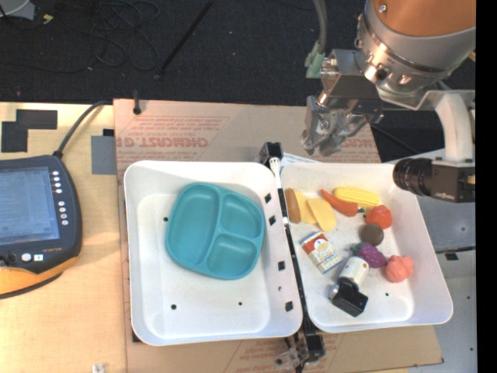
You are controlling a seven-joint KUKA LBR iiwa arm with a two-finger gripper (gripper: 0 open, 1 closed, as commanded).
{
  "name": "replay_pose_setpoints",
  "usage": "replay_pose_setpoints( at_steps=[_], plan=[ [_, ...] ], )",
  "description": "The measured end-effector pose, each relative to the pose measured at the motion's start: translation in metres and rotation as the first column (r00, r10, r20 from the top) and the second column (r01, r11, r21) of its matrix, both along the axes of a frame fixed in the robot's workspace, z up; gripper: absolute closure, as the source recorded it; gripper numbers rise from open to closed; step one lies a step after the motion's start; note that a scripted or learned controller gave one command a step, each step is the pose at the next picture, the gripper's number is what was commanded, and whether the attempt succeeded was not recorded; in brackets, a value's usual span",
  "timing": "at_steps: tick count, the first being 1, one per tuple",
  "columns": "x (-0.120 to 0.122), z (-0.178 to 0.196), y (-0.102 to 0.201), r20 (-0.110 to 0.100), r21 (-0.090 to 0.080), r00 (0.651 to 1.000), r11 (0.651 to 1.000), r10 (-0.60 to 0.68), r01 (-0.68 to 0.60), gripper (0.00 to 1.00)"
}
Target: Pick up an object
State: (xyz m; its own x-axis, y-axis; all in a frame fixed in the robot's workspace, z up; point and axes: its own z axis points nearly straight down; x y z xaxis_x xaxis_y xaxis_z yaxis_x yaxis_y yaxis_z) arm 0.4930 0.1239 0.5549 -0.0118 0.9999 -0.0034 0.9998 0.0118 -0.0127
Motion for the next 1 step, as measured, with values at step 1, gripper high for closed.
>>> replay_pose_setpoints(
  at_steps=[1],
  plan=[
    [0.0006, 0.0089, 0.0009, -0.005, -0.001, 1.000, 1.000, 0.004, -0.004, 1.00]
  ],
)
